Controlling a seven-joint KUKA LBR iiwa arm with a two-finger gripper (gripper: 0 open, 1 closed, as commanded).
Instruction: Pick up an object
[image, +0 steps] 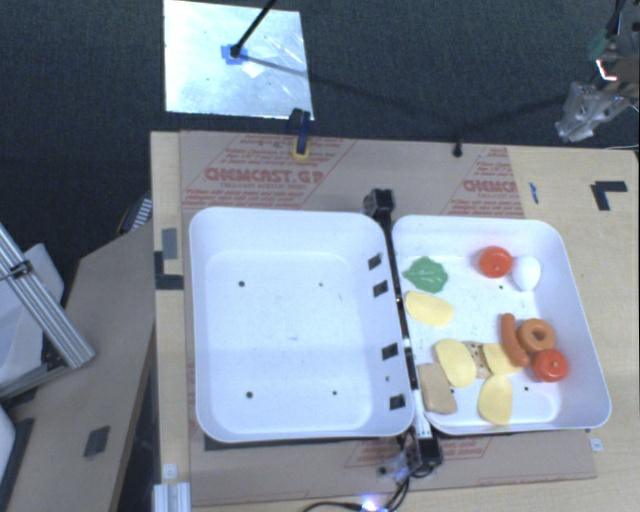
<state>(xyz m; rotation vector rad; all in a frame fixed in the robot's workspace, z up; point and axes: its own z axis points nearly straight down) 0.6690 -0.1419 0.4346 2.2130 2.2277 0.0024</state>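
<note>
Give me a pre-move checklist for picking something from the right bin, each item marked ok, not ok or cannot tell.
1. Objects to pick are in the right bin: ok, a green piece, a tomato, an egg, a donut and others lie there.
2. An isolated target exists: ok, the green piece lies apart from its neighbours.
3. Gripper is above a target: not ok, it is at the top right, off the bins.
4. Fingers ready to grasp: cannot tell, too small and blurred.
5. Cluster near the front is separable: not ok, the yellow pieces and the sausage touch or overlap their neighbours.
</note>
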